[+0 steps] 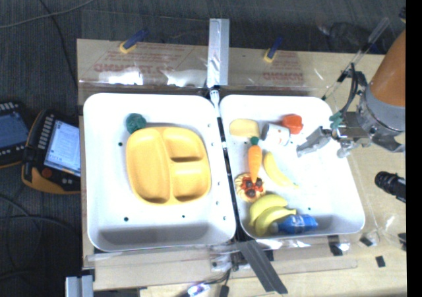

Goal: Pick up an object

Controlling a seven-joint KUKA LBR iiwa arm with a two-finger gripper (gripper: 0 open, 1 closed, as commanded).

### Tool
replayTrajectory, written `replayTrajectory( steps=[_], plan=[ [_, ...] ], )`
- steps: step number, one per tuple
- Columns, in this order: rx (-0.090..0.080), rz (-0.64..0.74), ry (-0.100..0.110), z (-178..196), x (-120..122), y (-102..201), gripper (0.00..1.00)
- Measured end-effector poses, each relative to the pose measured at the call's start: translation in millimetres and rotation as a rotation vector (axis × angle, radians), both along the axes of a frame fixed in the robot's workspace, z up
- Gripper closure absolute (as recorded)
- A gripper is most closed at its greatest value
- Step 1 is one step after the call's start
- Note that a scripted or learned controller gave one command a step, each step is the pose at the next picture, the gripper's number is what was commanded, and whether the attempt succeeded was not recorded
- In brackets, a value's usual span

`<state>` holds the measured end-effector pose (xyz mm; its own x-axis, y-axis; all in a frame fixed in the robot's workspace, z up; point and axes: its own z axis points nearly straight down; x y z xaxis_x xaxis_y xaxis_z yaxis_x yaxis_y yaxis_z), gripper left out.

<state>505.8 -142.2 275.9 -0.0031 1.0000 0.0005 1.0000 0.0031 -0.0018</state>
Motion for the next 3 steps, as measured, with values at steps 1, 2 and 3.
replayTrajectory(
  steps=[1, 2, 3],
  plan=[
    [-0.001, -0.001, -0.008, -184, 43, 18, 0.00],
    [0.001, -0.001, -0.008, -174, 43, 18, 1.00],
    [0.000, 0.135, 0.000, -93, 59, 96, 1.00]
  ],
)
